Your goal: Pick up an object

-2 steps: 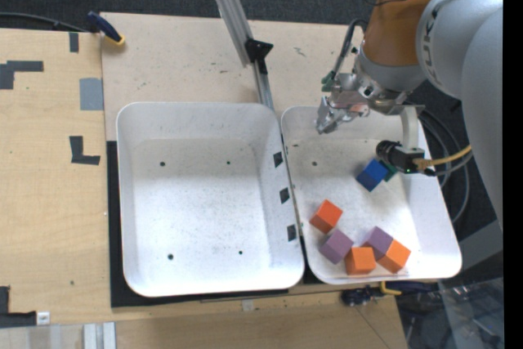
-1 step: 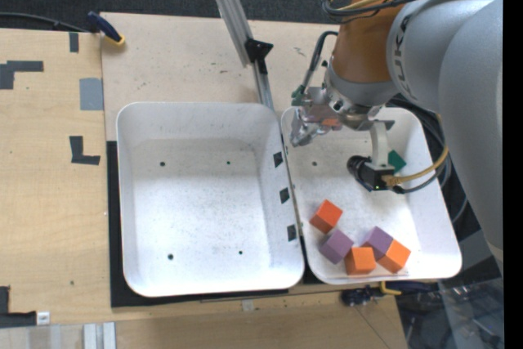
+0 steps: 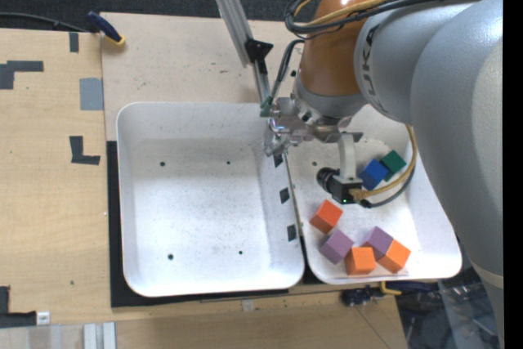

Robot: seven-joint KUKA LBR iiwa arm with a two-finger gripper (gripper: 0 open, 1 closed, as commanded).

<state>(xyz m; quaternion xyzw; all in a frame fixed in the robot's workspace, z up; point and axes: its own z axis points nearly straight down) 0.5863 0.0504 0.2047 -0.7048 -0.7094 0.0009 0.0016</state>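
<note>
At the left bin point(image 3: 122, 176) wall nearest the right bin point(image 3: 435, 234): fingers point(image 3: 274, 141), gap cannot be told | lower right of fingers, apart, in right bin: small matte orange cube point(image 3: 327, 217), purple cube point(image 3: 336, 245) just beyond

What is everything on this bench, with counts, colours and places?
Bins: two, white, side by side.
Orange blocks: three, orange, right bin, near end.
Purple blocks: two, purple, among the orange ones.
Blue block: one, blue, right bin, middle.
Green block: one, green, beside the blue.
Clamp: one, blue and yellow, bench, beyond the left bin.
Arm: one, grey with orange band, from right.
Gripper: one, metal grey, over the rim between bins.
</note>
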